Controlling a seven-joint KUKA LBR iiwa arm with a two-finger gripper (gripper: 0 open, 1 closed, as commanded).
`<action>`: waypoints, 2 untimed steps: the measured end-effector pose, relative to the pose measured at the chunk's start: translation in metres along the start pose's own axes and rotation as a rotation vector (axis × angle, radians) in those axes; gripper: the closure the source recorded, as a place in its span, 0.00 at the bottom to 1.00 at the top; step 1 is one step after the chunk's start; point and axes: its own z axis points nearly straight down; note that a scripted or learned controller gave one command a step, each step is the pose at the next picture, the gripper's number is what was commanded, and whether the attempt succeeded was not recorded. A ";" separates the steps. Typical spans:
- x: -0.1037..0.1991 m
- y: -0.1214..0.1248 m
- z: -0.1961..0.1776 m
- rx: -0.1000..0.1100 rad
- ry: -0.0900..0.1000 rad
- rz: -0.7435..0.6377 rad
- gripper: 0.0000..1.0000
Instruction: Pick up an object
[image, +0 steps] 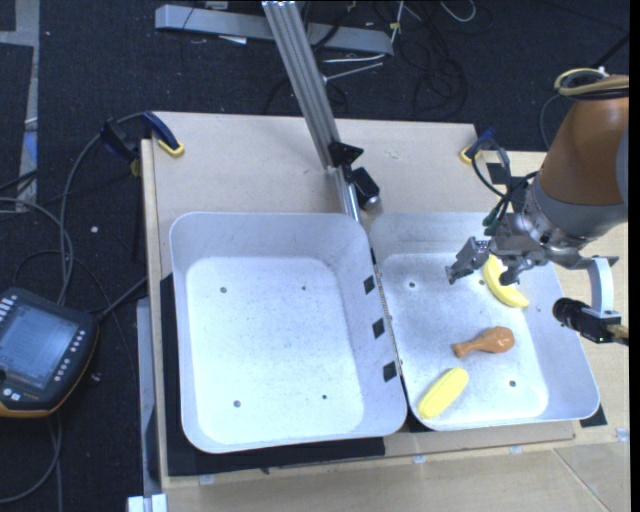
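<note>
Three objects lie in the right bin (420, 270). A yellow banana (506, 289) sits near the bin's far right side. A brown drumstick-shaped toy (486, 343) lies in the middle, and a yellow oblong piece (443, 392) rests near the front rim. My gripper (491, 266) hangs over the banana's upper end and is open. One dark finger (463, 268) stands to the banana's left, the other (521, 263) to its right. The banana's top end is partly hidden by the gripper, and I cannot tell whether the fingers touch it.
The left bin (190, 250) stands beside the right one, their rims meeting along a ridge with black clips (380, 327). A slanted metal pole (318, 110) rises from the bench's back middle. A black fixture (583, 317) juts in by the right bin's right rim.
</note>
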 end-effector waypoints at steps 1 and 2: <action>0.005 -0.002 0.062 0.002 0.001 0.000 0.00; 0.000 -0.010 0.110 0.000 0.000 0.001 0.00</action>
